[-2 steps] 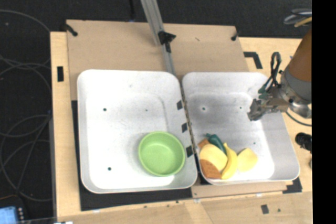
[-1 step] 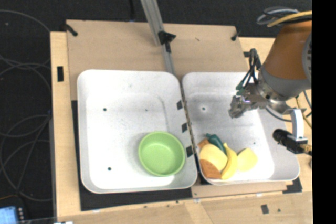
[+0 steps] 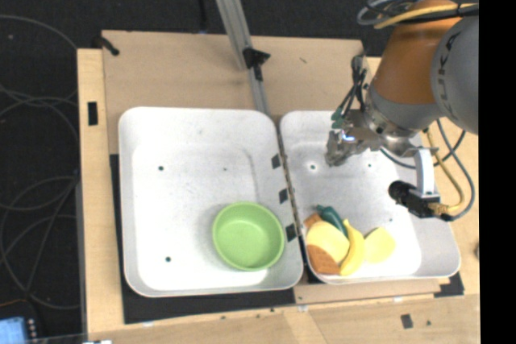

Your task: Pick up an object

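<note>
Fixed overhead, looking down at a slant on both white bins [image 3: 145,173], arm [image 3: 419,68] entering from the right

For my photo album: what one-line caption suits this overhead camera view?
Gripper above the right bin, yellow toys piled at its front; green bowl left.

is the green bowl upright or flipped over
Upright: the green bowl in the left bin shows its open hollow and rim facing up.
</note>
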`<act>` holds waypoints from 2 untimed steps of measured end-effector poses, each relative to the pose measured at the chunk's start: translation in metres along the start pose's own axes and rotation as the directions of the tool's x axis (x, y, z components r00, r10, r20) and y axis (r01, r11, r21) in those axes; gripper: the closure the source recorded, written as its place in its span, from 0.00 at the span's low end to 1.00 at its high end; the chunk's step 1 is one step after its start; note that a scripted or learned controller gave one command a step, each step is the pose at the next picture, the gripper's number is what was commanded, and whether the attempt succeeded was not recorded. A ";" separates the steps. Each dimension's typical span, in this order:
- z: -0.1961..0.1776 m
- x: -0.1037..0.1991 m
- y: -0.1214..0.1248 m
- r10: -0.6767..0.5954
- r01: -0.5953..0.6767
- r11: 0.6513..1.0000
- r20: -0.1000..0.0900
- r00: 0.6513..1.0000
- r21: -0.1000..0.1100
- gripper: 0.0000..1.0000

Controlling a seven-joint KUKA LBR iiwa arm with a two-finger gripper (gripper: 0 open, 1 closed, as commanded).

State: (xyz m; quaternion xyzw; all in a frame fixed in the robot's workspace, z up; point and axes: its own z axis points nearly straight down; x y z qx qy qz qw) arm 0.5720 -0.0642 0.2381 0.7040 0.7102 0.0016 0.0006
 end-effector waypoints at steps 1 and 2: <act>-0.001 0.061 0.022 -0.001 0.001 1.000 -0.001 1.000 0.001 1.00; 0.000 0.120 0.046 0.000 0.000 1.000 -0.001 1.000 0.001 1.00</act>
